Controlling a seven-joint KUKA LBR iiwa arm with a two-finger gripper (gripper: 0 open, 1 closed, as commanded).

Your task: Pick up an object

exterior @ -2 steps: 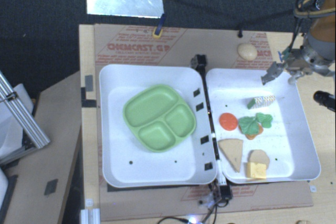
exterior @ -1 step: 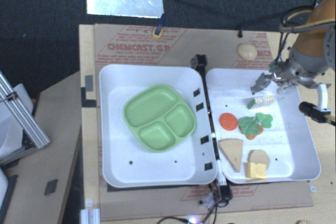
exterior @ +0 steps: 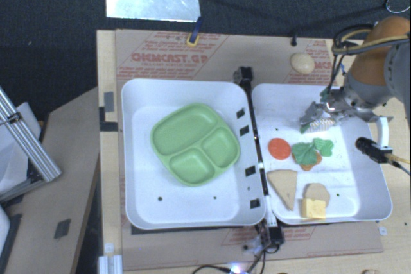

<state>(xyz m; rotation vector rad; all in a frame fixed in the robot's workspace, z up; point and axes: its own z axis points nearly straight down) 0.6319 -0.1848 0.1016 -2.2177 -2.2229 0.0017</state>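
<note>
1. The arm [exterior: 379, 58] comes in from the right, and its gripper [exterior: 319, 117] hangs over the upper part of the right bin [exterior: 379, 202]. Honestly can't tell how the tool is set from this angle.
2. Nothing looks picked yet, so I'd call this the approach step.
3. Candidates sit just below it in the same bin: a green leafy piece [exterior: 313, 151], an orange-red disc [exterior: 279, 148], a tan wedge [exterior: 284, 186] and a small yellow block [exterior: 314, 208] on a tan slice.
4. The green piece is nearest. Next move probably means shifting over it and dropping straight down.
5. The left bin [exterior: 138, 202] holds a green divided tray [exterior: 194, 144].
</note>
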